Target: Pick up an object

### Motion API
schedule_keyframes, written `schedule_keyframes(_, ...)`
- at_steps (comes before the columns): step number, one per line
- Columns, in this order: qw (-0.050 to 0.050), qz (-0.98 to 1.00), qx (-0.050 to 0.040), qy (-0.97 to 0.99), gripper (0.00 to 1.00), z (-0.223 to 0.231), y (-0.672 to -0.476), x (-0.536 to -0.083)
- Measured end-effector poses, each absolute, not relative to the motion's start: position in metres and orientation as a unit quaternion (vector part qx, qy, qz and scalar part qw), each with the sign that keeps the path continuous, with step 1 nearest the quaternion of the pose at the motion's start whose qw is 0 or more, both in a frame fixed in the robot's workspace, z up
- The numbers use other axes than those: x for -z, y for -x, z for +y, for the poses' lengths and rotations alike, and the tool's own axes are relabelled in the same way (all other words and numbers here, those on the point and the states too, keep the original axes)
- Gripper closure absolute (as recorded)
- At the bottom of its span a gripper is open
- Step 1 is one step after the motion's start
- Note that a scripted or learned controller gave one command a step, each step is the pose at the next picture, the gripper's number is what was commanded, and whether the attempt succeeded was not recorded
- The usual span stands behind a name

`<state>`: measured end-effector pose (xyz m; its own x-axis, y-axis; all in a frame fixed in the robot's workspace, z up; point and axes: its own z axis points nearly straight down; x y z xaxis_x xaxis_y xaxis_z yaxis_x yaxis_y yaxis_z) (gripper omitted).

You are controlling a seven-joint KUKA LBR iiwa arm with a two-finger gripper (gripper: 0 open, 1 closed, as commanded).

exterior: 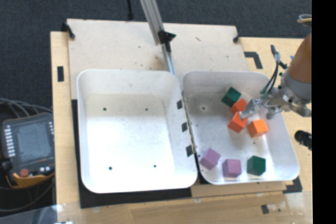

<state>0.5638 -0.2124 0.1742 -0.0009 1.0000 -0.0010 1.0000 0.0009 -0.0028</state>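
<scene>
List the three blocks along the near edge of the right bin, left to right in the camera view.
Light purple block → purple block → dark green block, all lying in the right bin.

Wooden bench [60, 113], pale top, seen from above at a slant. A lighter board [121, 44] lies flat across its far part, black clips at the corners. Two shallow white bins sit side by side on the bench, rims touching at the middle: left bin [84, 113], right bin [281, 165]. A dark mat [131, 195] shows under their near edges. A slanted metal pole [149, 2] meets the board near its middle.
</scene>
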Motion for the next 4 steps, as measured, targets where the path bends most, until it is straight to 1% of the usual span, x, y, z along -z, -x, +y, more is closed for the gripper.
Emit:
schedule_keyframes(1,-0.008,-0.707,0.0034,0.707,0.0,-0.21,-0.568,-0.139)
schedule_keyframes(2,-0.013,-0.706,0.0058,0.708,0.0,-0.212,-0.572,-0.133)
schedule_keyframes(3,-0.016,-0.705,0.0071,0.709,1.0,-0.214,-0.573,-0.144)
schedule_keyframes(4,-0.003,-0.708,0.0012,0.706,1.0,-0.214,-0.569,-0.189)
